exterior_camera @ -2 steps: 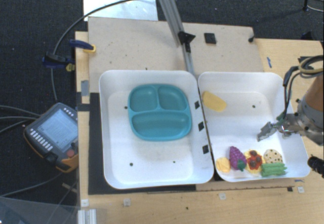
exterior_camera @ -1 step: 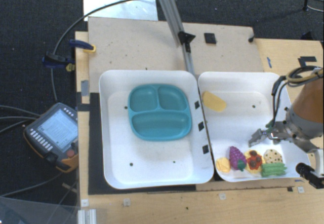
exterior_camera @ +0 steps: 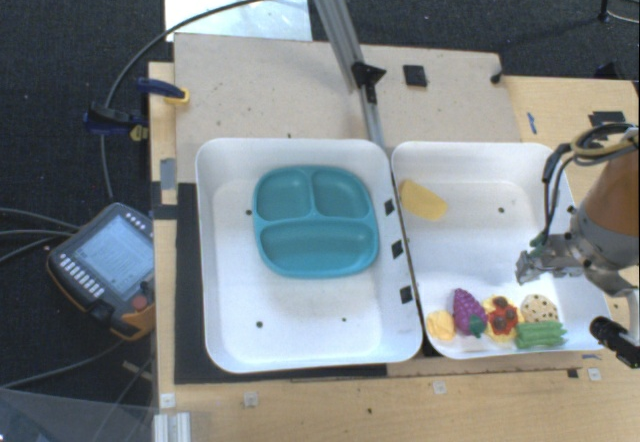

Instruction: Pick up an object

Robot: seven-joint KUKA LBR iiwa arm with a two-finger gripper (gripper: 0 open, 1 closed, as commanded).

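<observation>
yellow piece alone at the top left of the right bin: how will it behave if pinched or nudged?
The yellow piece looks flat and low, so it probably won't roll or tip. Its smooth, rounded outline suggests light toy plastic, likely to skid on the right bin floor if pushed. Lying flat leaves little edge, so a top pinch by the end effector may slip.

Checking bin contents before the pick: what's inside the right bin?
The right bin holds a yellow piece near its top left and a row of toy foods along the bottom: grapes, pizza, cookie, green beans. The arm covers the bin's right edge.
</observation>
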